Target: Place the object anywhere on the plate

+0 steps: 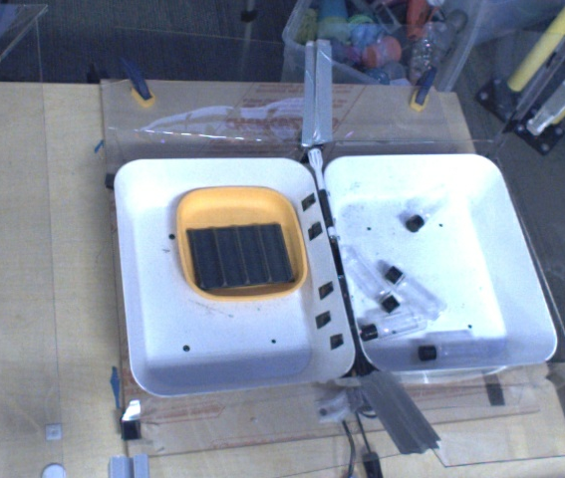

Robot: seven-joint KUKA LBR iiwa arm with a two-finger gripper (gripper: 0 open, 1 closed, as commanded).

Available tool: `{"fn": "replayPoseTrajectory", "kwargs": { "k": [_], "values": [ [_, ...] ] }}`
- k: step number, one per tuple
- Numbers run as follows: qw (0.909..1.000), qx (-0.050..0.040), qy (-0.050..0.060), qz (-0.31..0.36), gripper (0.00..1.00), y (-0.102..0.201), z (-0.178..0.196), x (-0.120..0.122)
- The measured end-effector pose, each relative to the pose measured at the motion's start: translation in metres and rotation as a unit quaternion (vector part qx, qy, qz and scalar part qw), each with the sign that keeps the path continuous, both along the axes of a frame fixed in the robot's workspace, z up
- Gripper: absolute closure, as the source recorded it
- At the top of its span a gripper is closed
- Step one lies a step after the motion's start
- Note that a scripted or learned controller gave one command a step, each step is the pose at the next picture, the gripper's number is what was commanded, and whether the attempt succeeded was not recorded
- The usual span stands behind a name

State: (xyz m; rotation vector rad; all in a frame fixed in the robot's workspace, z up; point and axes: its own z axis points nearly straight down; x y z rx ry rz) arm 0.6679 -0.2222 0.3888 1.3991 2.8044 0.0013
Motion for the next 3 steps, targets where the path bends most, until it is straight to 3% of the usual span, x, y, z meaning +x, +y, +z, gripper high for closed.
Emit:
{"fn": "replayPoseTrajectory", "kwargs": {
  "k": [1,2,3],
  "values": [
    [0.9888,0.0005,0.002,0.149,0.0,0.0,-0.059,-0.025],
    [0.9486,-0.0002,0.001,0.316,0.0,-0.001,-0.105,-0.038],
    [0.8739,-0.0011,0.001,0.486,0.0,0.0,-0.156,-0.022]
  ]
}}
